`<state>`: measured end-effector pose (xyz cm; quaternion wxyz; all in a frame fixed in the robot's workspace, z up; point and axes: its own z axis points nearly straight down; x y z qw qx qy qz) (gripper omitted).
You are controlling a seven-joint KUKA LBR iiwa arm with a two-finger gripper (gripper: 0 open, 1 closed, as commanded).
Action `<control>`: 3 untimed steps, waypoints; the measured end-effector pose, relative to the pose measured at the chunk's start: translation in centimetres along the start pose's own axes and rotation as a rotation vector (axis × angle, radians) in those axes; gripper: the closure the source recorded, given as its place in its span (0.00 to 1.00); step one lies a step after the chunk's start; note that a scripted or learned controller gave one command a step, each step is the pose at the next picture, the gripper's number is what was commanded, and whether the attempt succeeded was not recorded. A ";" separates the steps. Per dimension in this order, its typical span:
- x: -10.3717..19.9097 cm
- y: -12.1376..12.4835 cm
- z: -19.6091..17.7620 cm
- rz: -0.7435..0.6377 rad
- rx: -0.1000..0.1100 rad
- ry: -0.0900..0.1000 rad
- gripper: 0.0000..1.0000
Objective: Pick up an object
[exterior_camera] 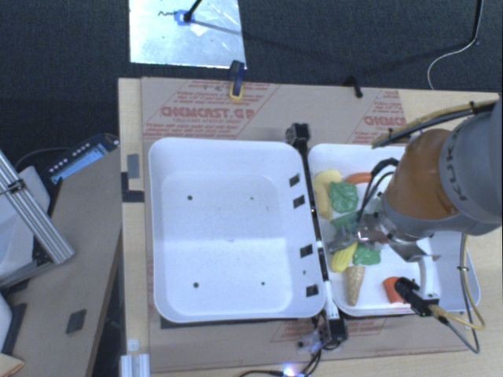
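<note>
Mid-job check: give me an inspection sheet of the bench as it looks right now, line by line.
Surface: bench with a printed board under two white bins.
Job's things: toy foods crowd the right bin: yellow piece, green leafy piece, cone, red piece.
Clutter: left bin holds nothing seen.
Grippers: gripper low among the toys; grasp unclear.
Cables: black ones along the arm.
Surroundings: dark floor, shiny plate.

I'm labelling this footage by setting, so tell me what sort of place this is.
Probably a robotics lab set up for grasping trials. A grey and orange arm reaches over two white bins on a cardboard-covered bench, one holding toy food, with loose cables around.
</note>
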<state>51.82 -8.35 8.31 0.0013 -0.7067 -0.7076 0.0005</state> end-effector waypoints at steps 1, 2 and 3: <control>-0.1 0.3 -1.3 0.000 -0.008 -0.002 1.00; 5.7 -0.6 -10.7 -0.009 -0.012 0.002 1.00; 12.8 -0.4 -15.1 -0.010 -0.009 0.001 1.00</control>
